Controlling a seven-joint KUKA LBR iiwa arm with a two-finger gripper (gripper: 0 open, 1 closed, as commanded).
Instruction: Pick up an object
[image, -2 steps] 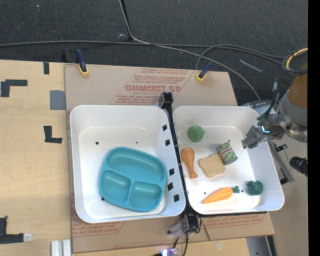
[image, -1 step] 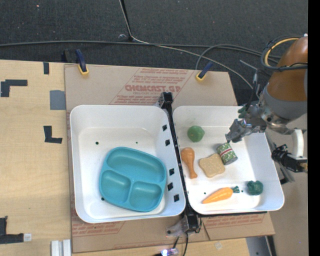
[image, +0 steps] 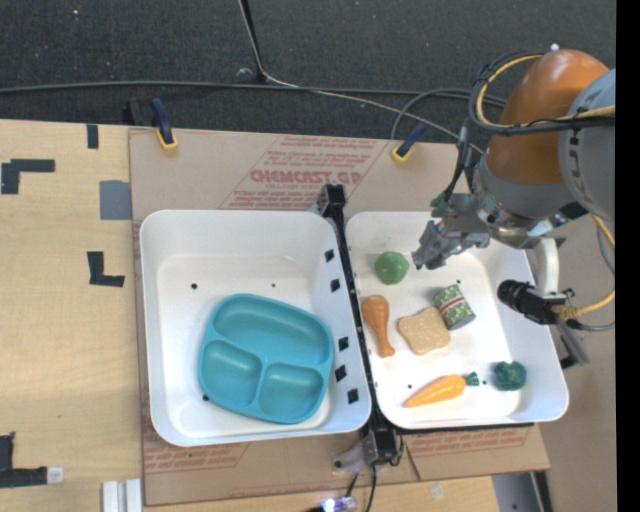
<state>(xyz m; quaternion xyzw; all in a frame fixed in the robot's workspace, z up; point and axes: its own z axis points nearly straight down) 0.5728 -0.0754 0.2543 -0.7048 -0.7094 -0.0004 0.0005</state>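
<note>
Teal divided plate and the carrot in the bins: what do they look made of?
The teal divided plate looks like moulded plastic with a smooth, slightly glossy finish: one even colour, rounded compartment ridges. The carrot looks like toy plastic or rubber: a uniform orange body with soft highlights. Which of the two, the view leaves open.

The arm (image: 555, 120) runs off the right edge, so its base is out of sight. The gripper (image: 432, 250) is a dark blur; whether anything sits between its tips is unclear. Just below it, the label on the small green packet (image: 453, 306) is too tiny to read.
</note>
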